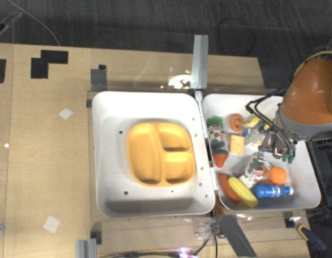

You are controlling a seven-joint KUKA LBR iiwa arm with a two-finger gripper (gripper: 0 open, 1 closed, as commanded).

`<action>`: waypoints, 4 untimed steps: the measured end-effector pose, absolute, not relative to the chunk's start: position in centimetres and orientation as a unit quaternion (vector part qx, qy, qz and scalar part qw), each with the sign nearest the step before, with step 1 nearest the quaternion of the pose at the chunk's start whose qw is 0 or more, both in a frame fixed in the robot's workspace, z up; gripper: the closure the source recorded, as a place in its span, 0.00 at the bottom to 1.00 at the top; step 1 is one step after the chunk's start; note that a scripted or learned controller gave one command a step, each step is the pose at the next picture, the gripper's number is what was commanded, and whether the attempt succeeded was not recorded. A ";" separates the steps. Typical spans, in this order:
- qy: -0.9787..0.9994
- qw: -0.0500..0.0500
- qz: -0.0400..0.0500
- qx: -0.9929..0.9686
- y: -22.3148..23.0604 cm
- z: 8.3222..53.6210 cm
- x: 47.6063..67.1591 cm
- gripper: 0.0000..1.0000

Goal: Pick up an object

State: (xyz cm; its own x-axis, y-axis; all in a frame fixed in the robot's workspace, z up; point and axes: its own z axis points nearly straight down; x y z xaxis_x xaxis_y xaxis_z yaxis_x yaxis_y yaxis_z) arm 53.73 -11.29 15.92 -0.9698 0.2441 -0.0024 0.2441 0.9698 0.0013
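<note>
Orange-banded and grey, the robot arm (312, 98) rises closest to the lens and leans in from the right over the shallow white right-hand bin (314, 190), its jaws (261, 161) lowered among the clutter; whether they are open or closed I cannot tell, because the wrist and its cables hide them. That bin holds every candidate for picking: a blue plastic bottle with a white cap (272, 191) lying on its side along the near wall, a yellow toy corn cob (242, 191) angled against a red toy sausage (227, 186), a round orange ball (277, 175) just beside the bottle, a pale yellow cheese-like block (237, 144), a small orange ring-shaped toy (237, 122), and a red strawberry-like toy (220, 157) near the divider. Crowding leaves few free sides, which likely explains the steep, top-down approach near the ball. Next door, the shallow white left-hand bin (109, 144) carries a yellow compartment tray (160, 152) lying flat at its centre, well apart from the arm, on the light wooden tabletop (42, 160).
</note>
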 end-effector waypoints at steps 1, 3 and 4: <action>0.992 0.003 0.000 0.123 -11.3 16.1 53.8 0.00; 0.961 0.005 0.001 0.278 -11.3 9.0 60.3 0.00; 0.928 0.000 0.000 0.373 -10.9 8.8 64.8 0.00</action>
